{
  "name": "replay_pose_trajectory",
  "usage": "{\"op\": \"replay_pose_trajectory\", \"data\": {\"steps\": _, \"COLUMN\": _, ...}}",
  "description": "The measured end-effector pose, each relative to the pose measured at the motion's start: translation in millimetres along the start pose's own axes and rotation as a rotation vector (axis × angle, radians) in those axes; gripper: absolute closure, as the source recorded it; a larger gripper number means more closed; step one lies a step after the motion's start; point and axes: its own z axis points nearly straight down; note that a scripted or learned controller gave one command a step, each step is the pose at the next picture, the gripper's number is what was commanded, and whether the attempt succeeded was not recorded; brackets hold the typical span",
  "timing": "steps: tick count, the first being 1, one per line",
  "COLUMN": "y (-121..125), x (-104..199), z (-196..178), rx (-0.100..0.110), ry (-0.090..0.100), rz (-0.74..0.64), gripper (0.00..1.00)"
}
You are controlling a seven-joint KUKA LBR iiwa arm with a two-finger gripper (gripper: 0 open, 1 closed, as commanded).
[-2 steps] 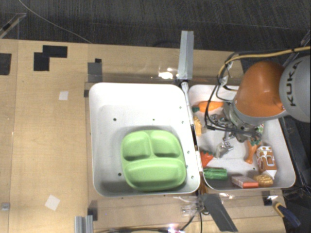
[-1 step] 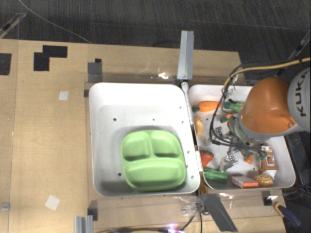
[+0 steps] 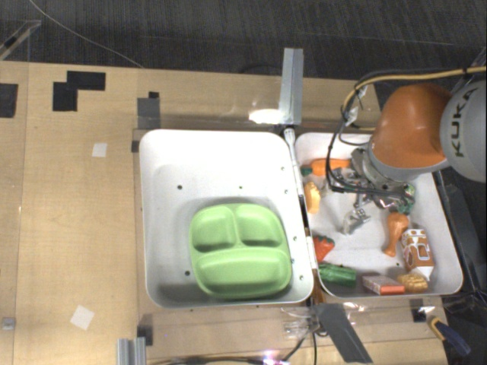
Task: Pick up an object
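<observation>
Place: robotics lab
Evidence: wooden bench [image 3: 68, 226] bearing two white bins [image 3: 163, 166]; grey-and-orange arm [image 3: 415, 128] above the right one; dark carpet [image 3: 190, 14] beyond the bench.

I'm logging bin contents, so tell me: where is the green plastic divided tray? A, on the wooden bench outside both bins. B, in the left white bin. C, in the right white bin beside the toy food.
B: the green plastic divided tray lies flat inside the left white bin.
</observation>
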Motion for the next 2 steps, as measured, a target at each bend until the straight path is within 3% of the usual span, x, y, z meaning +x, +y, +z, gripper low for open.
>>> {"op": "replay_pose_trajectory", "data": {"steps": 1, "y": 11.7, "x": 43.2, "z": -1.9, "rx": 0.001, "ry": -0.002, "rz": -0.106, "gripper": 0.00}}
{"op": "replay_pose_trajectory", "data": {"steps": 2, "y": -19.3, "x": -4.6, "z": 0.6, "rx": -0.001, "ry": 0.001, "rz": -0.123, "gripper": 0.00}}
